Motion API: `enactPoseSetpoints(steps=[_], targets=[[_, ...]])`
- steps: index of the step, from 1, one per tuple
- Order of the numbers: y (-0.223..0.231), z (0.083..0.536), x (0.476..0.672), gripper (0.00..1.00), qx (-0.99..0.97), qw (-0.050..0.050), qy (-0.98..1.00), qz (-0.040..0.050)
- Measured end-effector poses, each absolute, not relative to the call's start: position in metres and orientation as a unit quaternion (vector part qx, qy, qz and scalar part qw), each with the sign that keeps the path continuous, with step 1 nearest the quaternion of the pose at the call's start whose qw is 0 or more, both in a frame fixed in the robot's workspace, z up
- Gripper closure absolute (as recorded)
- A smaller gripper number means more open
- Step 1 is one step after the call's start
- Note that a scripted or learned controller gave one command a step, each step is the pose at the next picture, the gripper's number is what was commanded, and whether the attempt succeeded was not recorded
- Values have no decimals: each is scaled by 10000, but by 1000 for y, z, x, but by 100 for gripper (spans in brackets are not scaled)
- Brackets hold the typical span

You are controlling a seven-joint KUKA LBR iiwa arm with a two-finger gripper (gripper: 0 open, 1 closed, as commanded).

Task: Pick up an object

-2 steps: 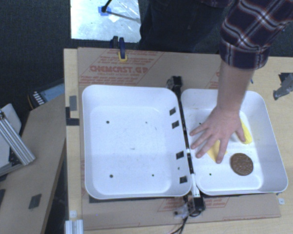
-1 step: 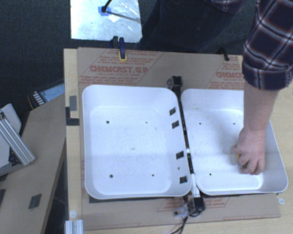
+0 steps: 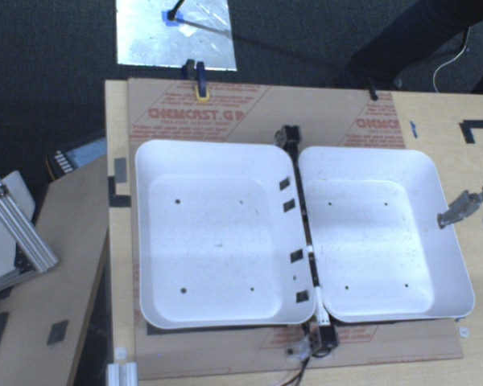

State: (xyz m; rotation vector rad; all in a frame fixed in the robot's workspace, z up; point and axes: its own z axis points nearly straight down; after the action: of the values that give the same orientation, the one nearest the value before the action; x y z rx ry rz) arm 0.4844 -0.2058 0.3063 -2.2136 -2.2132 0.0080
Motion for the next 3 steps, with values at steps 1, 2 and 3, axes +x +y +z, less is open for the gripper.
enactPoseSetpoints(steps=[1,2,3], targets=[[-204,174,545,0,-7048,38,-7094,17],[-167,80,585,0,-7042,-10,-7100,-7],[-126,86,637,0,-7037,-21,-7105,-27]])
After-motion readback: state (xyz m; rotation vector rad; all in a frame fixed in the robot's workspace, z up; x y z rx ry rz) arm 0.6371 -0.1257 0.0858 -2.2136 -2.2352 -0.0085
